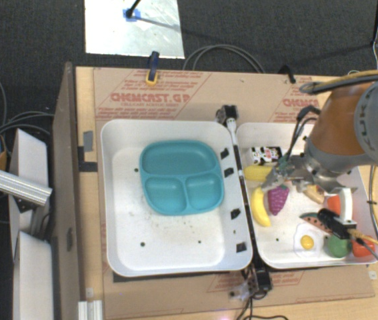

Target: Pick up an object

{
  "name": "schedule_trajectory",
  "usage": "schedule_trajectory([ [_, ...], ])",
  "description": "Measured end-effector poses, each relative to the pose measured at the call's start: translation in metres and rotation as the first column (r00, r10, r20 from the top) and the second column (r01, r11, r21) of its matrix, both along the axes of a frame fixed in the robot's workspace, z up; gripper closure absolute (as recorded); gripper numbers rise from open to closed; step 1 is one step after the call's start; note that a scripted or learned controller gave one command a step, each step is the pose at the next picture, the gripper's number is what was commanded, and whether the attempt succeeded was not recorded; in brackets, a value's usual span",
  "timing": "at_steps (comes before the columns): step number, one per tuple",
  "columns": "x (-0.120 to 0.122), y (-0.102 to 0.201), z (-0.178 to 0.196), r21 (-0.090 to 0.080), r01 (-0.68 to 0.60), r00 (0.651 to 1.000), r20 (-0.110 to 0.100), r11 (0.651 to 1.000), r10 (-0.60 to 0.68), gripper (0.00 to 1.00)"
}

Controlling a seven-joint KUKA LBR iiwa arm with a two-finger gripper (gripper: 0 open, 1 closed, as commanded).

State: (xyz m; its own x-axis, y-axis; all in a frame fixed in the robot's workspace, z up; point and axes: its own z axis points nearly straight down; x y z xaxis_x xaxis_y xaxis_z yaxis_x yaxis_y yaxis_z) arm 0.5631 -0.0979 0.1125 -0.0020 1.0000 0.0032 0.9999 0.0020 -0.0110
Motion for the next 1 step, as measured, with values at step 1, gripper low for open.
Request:
schedule_trajectory([
  [1, -0.0282, 0.0006, -0.0273, -0.007, 0.004, 1.0, 0.017, 1.0, -0.004, 0.0],
])
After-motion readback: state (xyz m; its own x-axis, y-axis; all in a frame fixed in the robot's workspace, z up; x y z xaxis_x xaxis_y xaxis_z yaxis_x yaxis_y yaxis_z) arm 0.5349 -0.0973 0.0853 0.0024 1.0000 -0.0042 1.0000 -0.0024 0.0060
